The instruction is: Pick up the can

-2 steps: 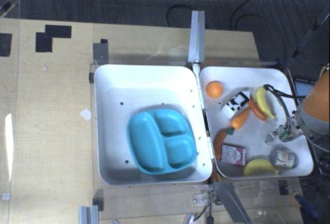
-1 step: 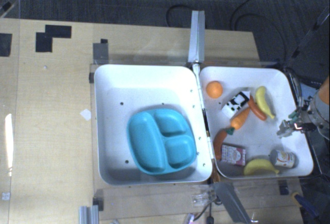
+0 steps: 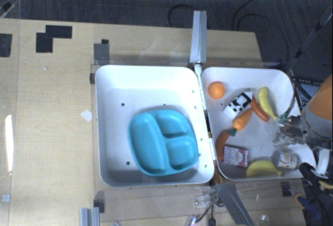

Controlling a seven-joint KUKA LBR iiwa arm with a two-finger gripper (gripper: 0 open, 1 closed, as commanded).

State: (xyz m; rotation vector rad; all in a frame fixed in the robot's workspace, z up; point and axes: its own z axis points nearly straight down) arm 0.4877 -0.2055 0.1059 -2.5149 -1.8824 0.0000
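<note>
The can (image 3: 286,158), small and silvery with a pale label, lies in the near right corner of the right bin (image 3: 244,75), just right of a yellow banana (image 3: 261,168). My gripper (image 3: 288,133) hangs over the right side of that bin, just behind the can and slightly above it. Nothing shows held in it. The grey arm with its orange band (image 3: 319,107) reaches in from the right edge.
The right bin also holds an orange (image 3: 216,90), a black-and-white box (image 3: 238,102), a second banana (image 3: 266,103), a carrot (image 3: 242,119), a red pepper-like piece (image 3: 222,143) and a maroon carton (image 3: 235,156). A blue divided plate (image 3: 163,142) lies in the left bin (image 3: 119,84).
</note>
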